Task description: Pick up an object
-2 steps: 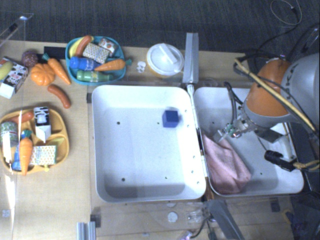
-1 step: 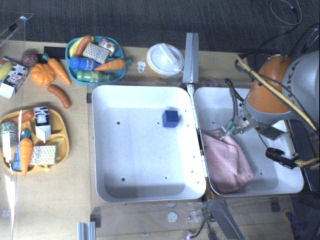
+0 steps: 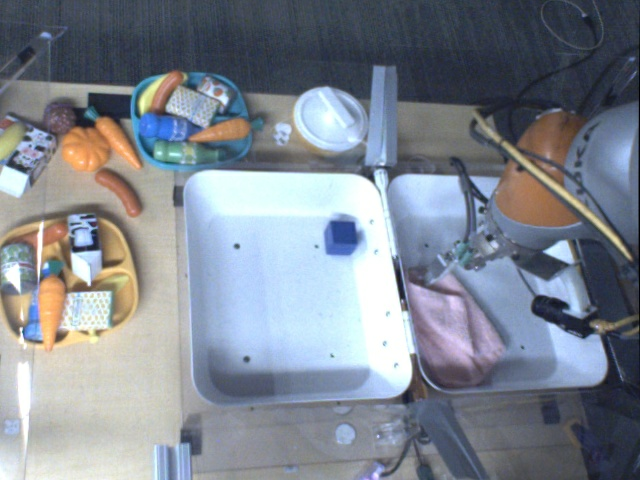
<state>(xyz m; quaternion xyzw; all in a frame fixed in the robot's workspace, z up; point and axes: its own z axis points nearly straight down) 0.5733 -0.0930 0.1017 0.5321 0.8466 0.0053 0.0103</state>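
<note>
Where pincer (image 3: 450, 261) hangs, pink cloth (image 3: 455, 328) just below (right bin (image 3: 570, 363)).

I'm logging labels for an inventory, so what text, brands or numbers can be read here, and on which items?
None can be read.
Toy boxes in the blue bowl: printed patterns, too small and blurred.
Cartons on the yellow tray: blurred.
Black-and-white carton at the left edge: markings illegible.
Blue cube and pink cloth: no markings visible.

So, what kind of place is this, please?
Probably a robot lab bench for grasping tests: two white bins, the arm's gripper above a pink cloth, and toy food beside them.
</note>
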